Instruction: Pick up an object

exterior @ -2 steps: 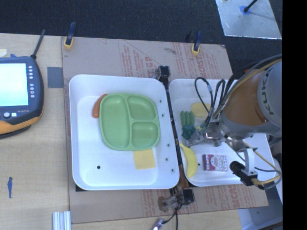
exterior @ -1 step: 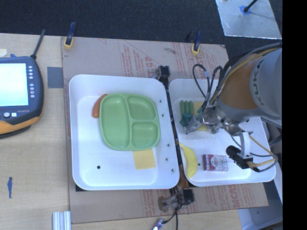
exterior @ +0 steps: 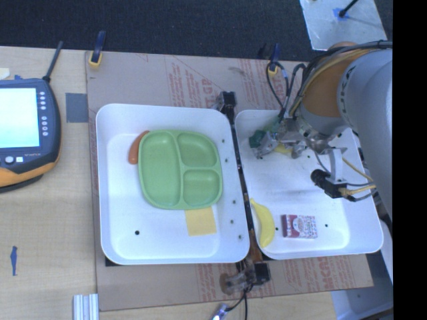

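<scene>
Banana [exterior: 264,223] lies at the right bin's [exterior: 360,244] left wall, well below the gripper [exterior: 277,141]; a card [exterior: 298,226] sits beside it. Whether the jaws are apart or together, I cannot tell. A green tray [exterior: 180,169] is left of them.

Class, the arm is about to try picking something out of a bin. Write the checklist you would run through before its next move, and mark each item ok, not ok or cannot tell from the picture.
1. Objects in the right bin to pick: ok; a banana and a small red packet lie near its front.
2. Gripper over that bin: ok; it is at the far left corner.
3. Finger state: cannot tell.
4. Gripper holding something: cannot tell; a dark green thing sits at its tip.
5. Packet free of neighbours: ok; it lies apart from the banana.
6. Banana easy to grasp: not ok; it hugs the bin's left wall.
</scene>
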